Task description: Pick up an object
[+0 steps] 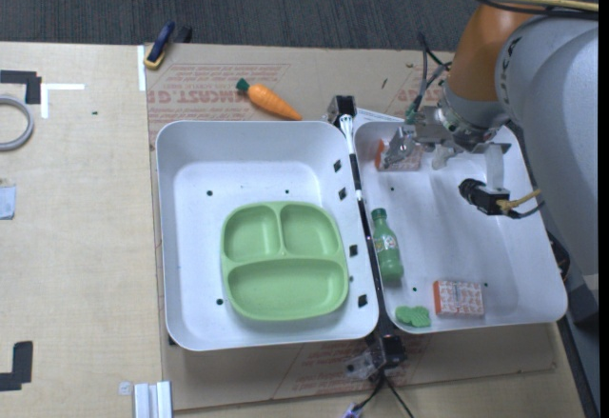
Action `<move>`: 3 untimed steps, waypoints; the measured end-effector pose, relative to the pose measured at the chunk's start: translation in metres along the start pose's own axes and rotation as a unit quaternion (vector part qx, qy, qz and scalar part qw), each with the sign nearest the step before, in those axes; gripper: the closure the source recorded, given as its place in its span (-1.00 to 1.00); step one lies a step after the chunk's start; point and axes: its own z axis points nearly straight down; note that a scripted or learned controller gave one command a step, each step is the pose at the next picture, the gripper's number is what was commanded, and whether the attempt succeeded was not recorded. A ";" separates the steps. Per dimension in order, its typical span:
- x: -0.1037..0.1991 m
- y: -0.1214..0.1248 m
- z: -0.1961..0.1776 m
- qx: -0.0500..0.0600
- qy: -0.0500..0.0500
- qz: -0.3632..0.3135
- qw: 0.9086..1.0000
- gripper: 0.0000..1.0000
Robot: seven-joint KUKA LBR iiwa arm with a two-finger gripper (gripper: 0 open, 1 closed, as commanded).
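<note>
Camera view: gripper (pixel 411 148) low at the right bin's (pixel 514 304) eleven o'clock corner, grip state impossible to tell. Green bottle (pixel 385 242) lies at nine o'clock, patterned packet (pixel 460 297) near six. Green divided plate (pixel 284 260) sits in the left bin (pixel 181 216).

Arm bent low — gripper (pixel 416 148) down (leftward)

The counter (pixel 86 245) is viewed from one fixed camera above, angled down, both white bins (pixel 190 311) framed fairly closely.
</note>
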 end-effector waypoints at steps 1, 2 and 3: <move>0.000 0.000 0.000 0.000 0.000 0.000 1.000 -1.00; 0.000 0.000 0.000 0.000 0.000 0.000 1.000 -1.00; 0.000 0.000 0.000 0.000 0.000 0.000 1.000 -1.00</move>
